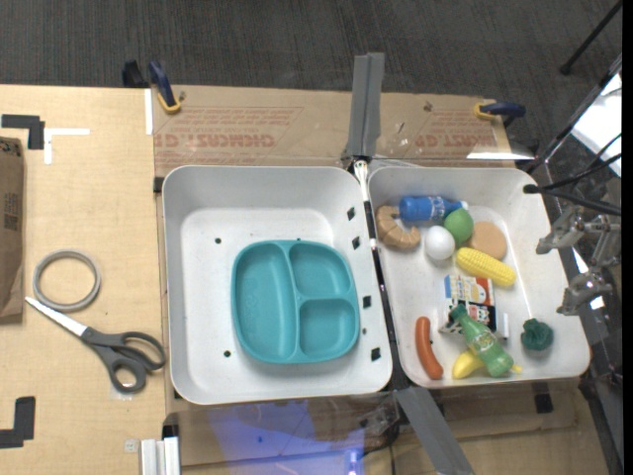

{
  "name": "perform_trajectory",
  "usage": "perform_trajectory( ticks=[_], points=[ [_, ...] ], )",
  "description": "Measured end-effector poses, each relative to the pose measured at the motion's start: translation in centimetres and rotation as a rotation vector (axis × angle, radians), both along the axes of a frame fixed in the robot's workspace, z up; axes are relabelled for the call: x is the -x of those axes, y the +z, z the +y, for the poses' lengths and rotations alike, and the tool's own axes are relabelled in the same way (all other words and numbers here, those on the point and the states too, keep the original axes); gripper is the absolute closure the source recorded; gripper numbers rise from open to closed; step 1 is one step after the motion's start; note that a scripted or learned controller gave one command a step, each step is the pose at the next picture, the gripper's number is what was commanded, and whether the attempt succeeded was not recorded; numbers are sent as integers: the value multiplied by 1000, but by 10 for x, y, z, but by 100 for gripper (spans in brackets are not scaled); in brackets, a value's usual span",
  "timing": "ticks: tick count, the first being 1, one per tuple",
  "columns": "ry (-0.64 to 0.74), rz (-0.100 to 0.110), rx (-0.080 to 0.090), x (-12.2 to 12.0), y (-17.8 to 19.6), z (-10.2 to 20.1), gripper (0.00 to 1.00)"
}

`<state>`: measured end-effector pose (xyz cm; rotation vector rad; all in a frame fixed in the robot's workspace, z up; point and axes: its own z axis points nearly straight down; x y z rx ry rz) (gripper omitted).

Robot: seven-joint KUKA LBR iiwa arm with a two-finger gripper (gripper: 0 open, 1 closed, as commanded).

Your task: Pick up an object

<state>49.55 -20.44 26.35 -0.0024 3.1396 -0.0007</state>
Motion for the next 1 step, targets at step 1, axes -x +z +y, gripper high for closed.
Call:
perform_trajectory(
  ticks=[1],
  points=[
    [233, 0, 0, 10, -168, 14, 0]
  ],
)
